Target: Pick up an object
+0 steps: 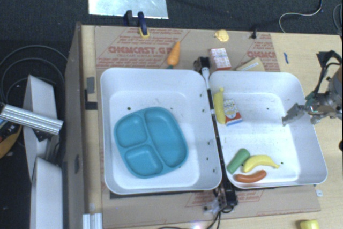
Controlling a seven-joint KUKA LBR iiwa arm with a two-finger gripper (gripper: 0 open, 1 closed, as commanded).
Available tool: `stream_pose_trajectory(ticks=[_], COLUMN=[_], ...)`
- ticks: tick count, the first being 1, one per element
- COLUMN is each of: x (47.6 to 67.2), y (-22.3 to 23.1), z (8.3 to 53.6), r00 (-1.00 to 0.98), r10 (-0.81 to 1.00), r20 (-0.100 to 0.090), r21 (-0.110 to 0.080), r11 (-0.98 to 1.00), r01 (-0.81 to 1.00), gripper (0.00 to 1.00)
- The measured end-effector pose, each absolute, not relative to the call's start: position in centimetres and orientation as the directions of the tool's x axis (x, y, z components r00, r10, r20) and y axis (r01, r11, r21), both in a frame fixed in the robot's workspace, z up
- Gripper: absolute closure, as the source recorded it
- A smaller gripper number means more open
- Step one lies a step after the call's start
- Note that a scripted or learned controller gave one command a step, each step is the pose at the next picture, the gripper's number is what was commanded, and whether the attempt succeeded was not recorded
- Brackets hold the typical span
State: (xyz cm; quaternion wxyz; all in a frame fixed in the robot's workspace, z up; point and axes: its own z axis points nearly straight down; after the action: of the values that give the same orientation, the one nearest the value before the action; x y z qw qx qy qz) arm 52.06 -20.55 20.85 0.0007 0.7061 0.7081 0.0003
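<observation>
Gripper (292, 113) poised at right bin's (308, 169) right edge, finger state impossible to tell. Toy banana (261, 161) lying near the bin's front edge, touching green pickle (237, 160) and red sausage (250, 176). Probably light, rigid, slick plastic; best pinched across the curved middle.

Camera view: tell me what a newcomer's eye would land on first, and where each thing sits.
The blue tray stands out most, lying alone in the left bin. Next comes the bright toy food in the right bin: a banana, a green piece and a sausage bunched at its near edge, and a small carton by the divider. The gripper reaches in over that bin's right side.
</observation>
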Motion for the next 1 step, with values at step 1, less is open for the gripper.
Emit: stream_pose_trajectory(ticks=[1], x=[61.1], y=[-20.44], z=[7.94], r00=[-0.008], r10=[1.0], r20=[0.0], r21=[0.0], r11=[0.008], r01=[1.0], gripper=[0.0])
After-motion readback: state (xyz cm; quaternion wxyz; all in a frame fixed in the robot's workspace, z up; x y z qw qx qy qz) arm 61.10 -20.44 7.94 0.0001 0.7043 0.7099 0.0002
